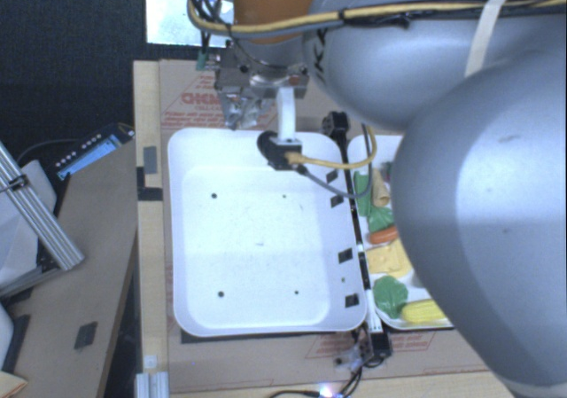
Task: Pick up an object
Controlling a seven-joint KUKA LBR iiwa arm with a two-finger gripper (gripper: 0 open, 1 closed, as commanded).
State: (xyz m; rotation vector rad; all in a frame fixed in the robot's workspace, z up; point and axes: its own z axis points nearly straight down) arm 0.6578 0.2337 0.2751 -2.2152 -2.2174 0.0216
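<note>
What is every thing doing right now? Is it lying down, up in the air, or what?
Left bin: flat on the bench.
Right bin: mostly behind the arm.
Toy corn cob: lying in the right bin.
Orange carrot-like toy: lying there too.
Gripper: above the left bin's far edge.

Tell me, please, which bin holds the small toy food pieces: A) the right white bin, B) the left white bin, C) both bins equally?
A: the green, orange and yellow toy food pieces lie in the right white bin, partly hidden by the grey arm.
</note>
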